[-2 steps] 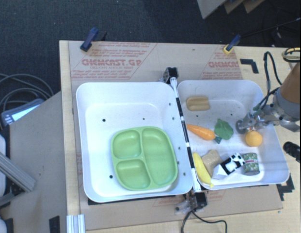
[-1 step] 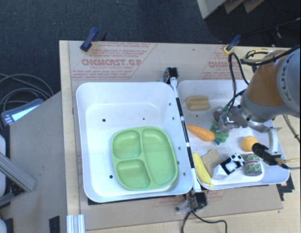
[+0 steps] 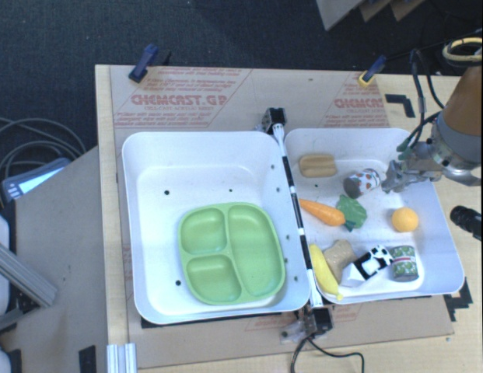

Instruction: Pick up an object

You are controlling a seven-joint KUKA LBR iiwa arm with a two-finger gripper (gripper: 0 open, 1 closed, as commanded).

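Observation:
The right bin (image 3: 439,208) holds several small things: a tan bread roll (image 3: 317,165), an orange carrot (image 3: 322,212), a green leafy piece (image 3: 352,211), an orange ball (image 3: 405,220), a yellow banana (image 3: 325,271), a beige piece (image 3: 339,253), a black-and-white toy (image 3: 370,262) and a small can (image 3: 404,262). A grey and white-red object (image 3: 362,183) lies near the bin's middle back. My gripper (image 3: 397,177) hangs over the right bin's back right part, just right of that grey object, with nothing visibly between its fingers.
The left bin (image 3: 148,169) holds a green three-compartment plate (image 3: 230,252). A black divider (image 3: 292,200) runs between the bins. Blue clamps (image 3: 142,63) (image 3: 372,70) hold the brown board at the back. Cables lie at the left and far right.

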